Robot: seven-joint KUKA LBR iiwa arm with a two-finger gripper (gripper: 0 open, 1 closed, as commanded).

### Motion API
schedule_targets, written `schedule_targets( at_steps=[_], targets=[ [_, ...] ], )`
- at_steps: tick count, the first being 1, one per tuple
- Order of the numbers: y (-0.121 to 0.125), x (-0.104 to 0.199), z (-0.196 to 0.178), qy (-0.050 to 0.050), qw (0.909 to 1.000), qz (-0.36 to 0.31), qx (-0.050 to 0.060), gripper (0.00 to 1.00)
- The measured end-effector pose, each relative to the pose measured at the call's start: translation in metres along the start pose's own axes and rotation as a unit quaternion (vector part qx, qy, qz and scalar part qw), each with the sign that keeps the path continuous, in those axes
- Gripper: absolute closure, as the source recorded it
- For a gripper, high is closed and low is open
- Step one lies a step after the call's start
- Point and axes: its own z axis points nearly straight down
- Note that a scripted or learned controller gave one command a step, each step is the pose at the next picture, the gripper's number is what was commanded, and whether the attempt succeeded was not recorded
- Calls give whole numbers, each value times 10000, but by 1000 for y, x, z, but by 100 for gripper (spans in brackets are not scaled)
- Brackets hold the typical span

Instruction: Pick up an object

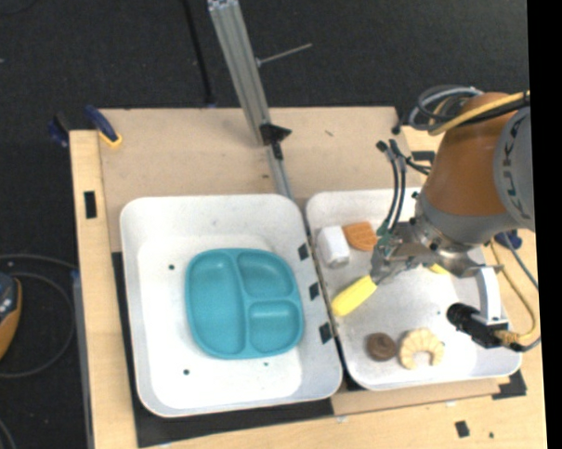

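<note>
A yellow banana-like piece (353, 296) is seen near the left edge of the right bin (362, 378), just beside the gripper (387, 261). A white cylinder (334, 246) and orange piece (361, 236) lie near the far-left corner, a brown ring (380, 347) and pale croissant (422, 349) by the near edge. A teal divided plate (244, 300) is centred in the left bin (151, 234). The gripper's opening cannot be told

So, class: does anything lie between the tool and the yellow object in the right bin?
Nothing visible does. The tool sits right at the upper end of the yellow object; the white cylinder and orange piece lie off to the side.
</note>
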Motion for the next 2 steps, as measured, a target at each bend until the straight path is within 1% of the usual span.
schedule_targets(
  at_steps=[1, 2],
  targets=[
    [-5, 50, 5, 6, 10000, -4, 2, 100],
    [-7, 110, -8, 11, 10000, -15, -12, 100]
  ],
)
